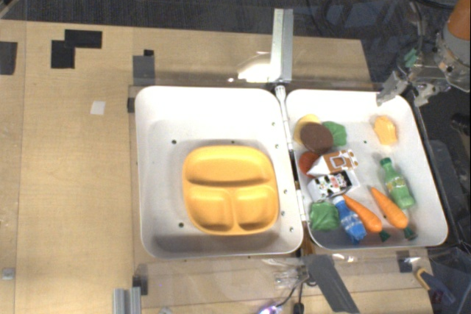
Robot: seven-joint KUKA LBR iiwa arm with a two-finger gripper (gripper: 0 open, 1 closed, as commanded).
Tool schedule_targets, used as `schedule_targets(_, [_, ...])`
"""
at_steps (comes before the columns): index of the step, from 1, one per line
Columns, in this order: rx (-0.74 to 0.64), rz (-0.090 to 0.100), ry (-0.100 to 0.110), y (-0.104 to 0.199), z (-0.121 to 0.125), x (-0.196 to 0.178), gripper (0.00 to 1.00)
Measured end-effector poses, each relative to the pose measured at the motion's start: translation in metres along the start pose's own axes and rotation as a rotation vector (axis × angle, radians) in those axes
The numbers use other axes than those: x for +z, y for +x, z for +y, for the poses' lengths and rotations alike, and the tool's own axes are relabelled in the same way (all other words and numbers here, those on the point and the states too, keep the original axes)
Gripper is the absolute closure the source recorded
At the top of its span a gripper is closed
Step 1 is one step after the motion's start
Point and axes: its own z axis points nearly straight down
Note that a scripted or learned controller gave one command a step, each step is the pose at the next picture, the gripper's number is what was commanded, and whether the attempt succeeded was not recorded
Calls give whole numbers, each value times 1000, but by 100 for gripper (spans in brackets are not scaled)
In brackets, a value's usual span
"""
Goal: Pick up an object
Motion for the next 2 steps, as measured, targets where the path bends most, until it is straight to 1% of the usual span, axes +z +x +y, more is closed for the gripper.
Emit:
schedule_targets(1, [-140, -2, -4, -11, 30, -2, 0])
schedule_targets(2, [-205, -3, -3, -11, 30, -32, 0])
